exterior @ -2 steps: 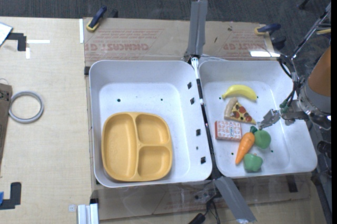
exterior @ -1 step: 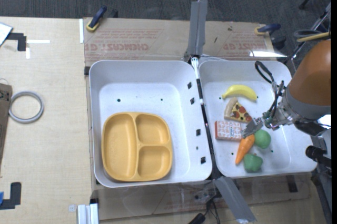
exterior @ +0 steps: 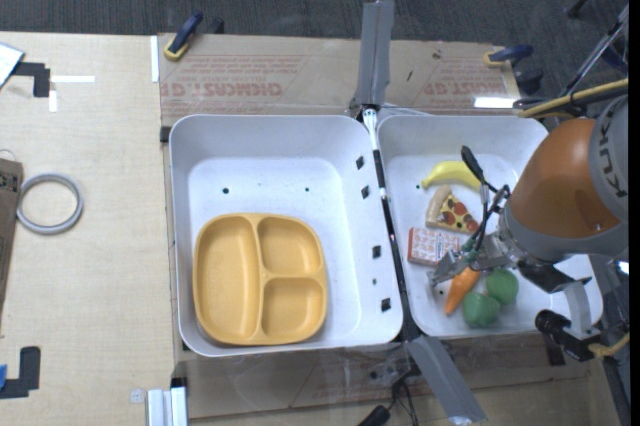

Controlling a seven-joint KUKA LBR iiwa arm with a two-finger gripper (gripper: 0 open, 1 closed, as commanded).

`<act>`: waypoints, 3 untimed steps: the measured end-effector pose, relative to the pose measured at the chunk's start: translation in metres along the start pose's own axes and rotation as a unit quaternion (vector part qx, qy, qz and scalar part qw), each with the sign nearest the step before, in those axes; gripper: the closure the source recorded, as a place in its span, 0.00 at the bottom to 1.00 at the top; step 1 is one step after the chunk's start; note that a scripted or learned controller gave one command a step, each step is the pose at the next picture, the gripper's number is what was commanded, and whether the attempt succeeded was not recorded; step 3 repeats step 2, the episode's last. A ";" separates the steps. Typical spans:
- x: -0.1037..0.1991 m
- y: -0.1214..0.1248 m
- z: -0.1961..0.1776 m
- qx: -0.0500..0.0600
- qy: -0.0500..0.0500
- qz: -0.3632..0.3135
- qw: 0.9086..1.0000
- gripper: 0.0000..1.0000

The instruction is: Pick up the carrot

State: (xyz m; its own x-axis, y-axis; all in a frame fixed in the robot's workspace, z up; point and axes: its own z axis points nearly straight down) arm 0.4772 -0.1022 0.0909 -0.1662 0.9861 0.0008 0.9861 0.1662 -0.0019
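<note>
Fingers are what the view does not settle: the gripper sits low in the right bin, under the grey wrist and the orange band, and whether it is released or clenched I cannot tell, because dark cabling and metal parts crowd the spot. Just beneath and slightly left of the gripper lies the carrot, an orange taper whose long axis runs at a slant, upper end toward the gripper and narrower end pointing down toward the bin's near wall. Its upper end appears to touch or sit right under the tool, but no part of it is plainly seen between two fingers, so I would not call it held. That is the relation the coming move turns on: the carrot is almost directly below the tool, lying along a diagonal, and a grasp should, in my judgement, close across that diagonal rather than along it. Hard beside the carrot on its right are two green vegetables, close enough to be caught or nudged. To the left is a red packet, above it a pizza slice and a banana. Further out, the left bin bears a yellow divided plate, and a roll of tape rests on the bench.
</note>
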 end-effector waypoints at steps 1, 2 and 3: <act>-0.001 0.000 -0.009 0.000 0.000 0.002 1.000 1.00; 0.040 0.069 -0.100 0.000 -0.001 0.084 0.996 1.00; 0.040 0.069 -0.100 0.000 -0.001 0.084 0.996 1.00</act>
